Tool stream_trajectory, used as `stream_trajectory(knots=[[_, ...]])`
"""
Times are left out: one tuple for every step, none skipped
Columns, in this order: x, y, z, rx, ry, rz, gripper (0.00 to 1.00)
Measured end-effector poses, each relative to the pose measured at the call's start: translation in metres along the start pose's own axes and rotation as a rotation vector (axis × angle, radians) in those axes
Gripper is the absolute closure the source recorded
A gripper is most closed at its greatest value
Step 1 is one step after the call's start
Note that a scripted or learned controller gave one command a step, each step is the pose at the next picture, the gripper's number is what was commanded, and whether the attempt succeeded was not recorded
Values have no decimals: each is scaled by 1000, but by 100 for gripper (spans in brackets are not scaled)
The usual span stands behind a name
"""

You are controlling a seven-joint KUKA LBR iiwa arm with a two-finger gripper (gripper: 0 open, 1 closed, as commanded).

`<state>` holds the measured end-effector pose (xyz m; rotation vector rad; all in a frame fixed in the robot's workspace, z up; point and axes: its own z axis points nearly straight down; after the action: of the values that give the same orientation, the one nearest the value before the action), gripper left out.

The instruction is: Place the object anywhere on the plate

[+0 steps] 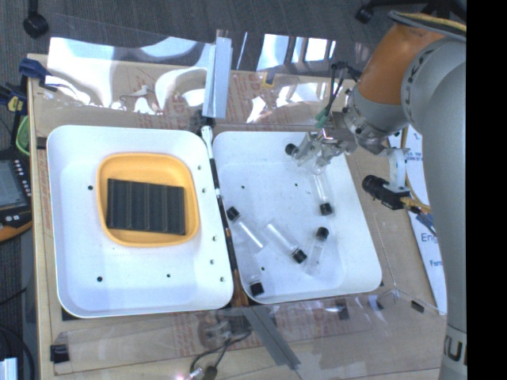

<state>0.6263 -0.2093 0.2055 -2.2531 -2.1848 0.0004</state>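
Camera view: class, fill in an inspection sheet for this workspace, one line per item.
Surface: bench bearing two shallow white bins side by side.
Job's things: yellow plate in the left bin, with a dark ribbed insert on it; clear vials with black caps lie scattered in the right bin, none on the plate.
Clutter: nothing seen beyond the spare vials.
Gripper: gripper sits over the right bin's far edge; open or shut cannot be told.
Cables: thin wires run beside the wrist.
Surroundings: dark carpet, chair casters, a device at the left edge.
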Motion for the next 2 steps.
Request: stream_trajectory(knots=[[34, -40, 32, 4, 0, -216, 100], [99, -55, -1, 3, -1, -291, 100]])
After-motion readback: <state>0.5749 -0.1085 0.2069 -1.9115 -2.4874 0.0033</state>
